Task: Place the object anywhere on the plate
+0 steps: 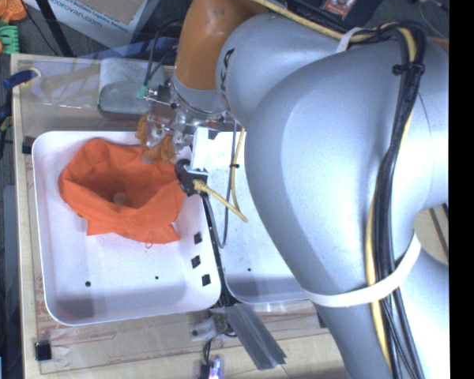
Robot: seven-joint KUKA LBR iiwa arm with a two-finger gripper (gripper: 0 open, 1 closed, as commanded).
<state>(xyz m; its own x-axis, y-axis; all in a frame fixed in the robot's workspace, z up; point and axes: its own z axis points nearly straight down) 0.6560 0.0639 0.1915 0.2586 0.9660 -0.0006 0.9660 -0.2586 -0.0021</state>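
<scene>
Orange cloth (126,192) lies bunched in the left bin (103,290), upper left of the frame, with the gripper (162,136) at its top edge; you cannot tell its state. Soft, light and floppy, I judge: pinch a raised fold, since it will drape and drag.

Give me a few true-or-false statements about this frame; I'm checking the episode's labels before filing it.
1. An orange cloth lies in the left bin. True.
2. The cloth is spread flat and smooth. False: it is crumpled, with a hollow in its middle.
3. The gripper is at the cloth's upper right edge. True.
4. The arm covers most of the left bin. False: it covers most of the right bin.
5. The cloth lies in the left bin's near half. False: it lies in the far half.
</scene>
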